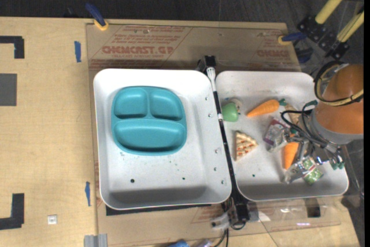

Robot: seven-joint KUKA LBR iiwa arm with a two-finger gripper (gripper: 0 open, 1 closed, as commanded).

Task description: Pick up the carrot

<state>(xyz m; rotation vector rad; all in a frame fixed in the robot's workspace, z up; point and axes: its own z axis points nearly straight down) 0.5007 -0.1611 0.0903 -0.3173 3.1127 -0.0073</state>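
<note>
Left bin (115, 182): shallow, white, speckled with a few dark dots; it holds a teal sectioned plate (149, 119) with three rounded hollows, lying flat toward the bin's far side.
Right bin (260, 185): same white tray, touching the left bin along a dark seam.
Carrot (263, 107): in the right bin's far half, lying flat, orange and tapered, its green stub toward my side.
Near the carrot: a small green round fruit (231, 111) just left of it; a pizza slice (244, 145) nearer the camera than it.
My arm (344, 104): I reach in over the right bin's right rim, my orange band above the carrot's right.
My pincer (300, 162): low in the near right corner, amid wires and an orange piece (289, 154); I cannot tell whether my fingers are spread or clenched.
</note>
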